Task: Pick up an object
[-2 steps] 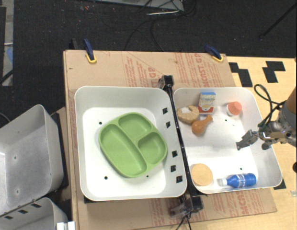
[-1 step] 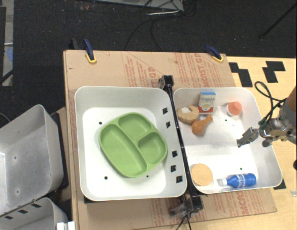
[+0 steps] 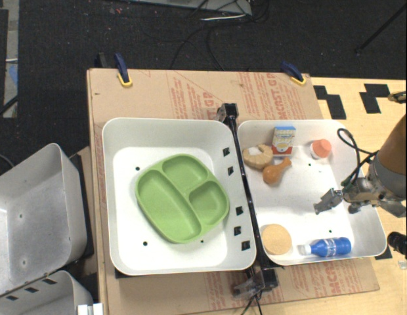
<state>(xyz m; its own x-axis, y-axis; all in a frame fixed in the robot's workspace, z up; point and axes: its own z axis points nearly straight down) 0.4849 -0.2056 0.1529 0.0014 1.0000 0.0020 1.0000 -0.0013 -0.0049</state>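
The gripper [image 3: 331, 199] hangs open and holding nothing over the right bin [image 3: 361, 238], near a blue bottle [image 3: 329, 247] with a white cap and label lying on its side along the front wall.

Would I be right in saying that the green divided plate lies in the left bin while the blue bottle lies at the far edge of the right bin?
Not quite. The camera view shows the blue bottle at the near edge of the right bin, beside the round tan cookie. The green divided plate does lie in the left bin.
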